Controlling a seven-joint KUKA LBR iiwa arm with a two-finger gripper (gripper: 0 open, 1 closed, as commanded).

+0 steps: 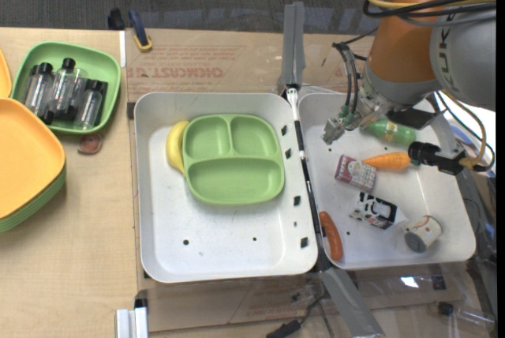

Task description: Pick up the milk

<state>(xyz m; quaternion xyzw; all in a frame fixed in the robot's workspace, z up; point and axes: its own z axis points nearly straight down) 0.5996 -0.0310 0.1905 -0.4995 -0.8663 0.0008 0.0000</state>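
End effector (338, 125), grip state impossible to tell, hovers near the milk (354, 171), at its 11 o'clock, right bin (450, 249)

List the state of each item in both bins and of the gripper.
Gripper: above the right bin, nothing visible between its fingers.
Milk: lying flat, not gripped.
Carrot: lying on its side.
Pink carton: lying flat.
Green bottle: lying on its side, partly under the arm.
Cup: tipped over.
Sausage: lying at the left wall.
Green plate: upright in the left bin.
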